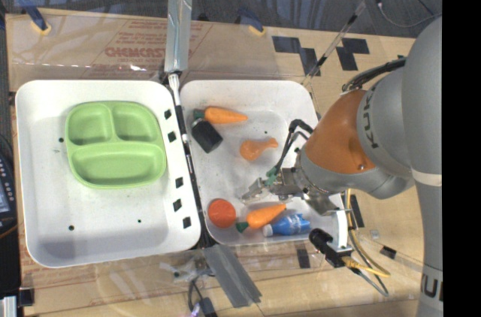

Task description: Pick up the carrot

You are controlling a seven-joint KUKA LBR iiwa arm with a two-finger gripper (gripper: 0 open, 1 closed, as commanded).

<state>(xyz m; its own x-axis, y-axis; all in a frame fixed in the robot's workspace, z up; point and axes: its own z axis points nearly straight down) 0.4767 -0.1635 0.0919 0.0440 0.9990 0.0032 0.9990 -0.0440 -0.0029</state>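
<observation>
Down at the near edge, one carrot (pixel 264 216) lies slanted, just below the open, empty claw (pixel 254 190); another carrot (pixel 224 115) lies farther off.

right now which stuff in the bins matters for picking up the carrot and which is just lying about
For the job:
carrot near the bin's front
second carrot at the back
gripper

Lying about:
tomato
blue bottle
black block
orange drumstick-shaped piece
green divided plate

Smooth matt plastic green plate (pixel 115 145), glossy white plastic bins (pixel 45 180), speckled right one, brown cardboard-like tabletop (pixel 225 45) under clear film
</observation>
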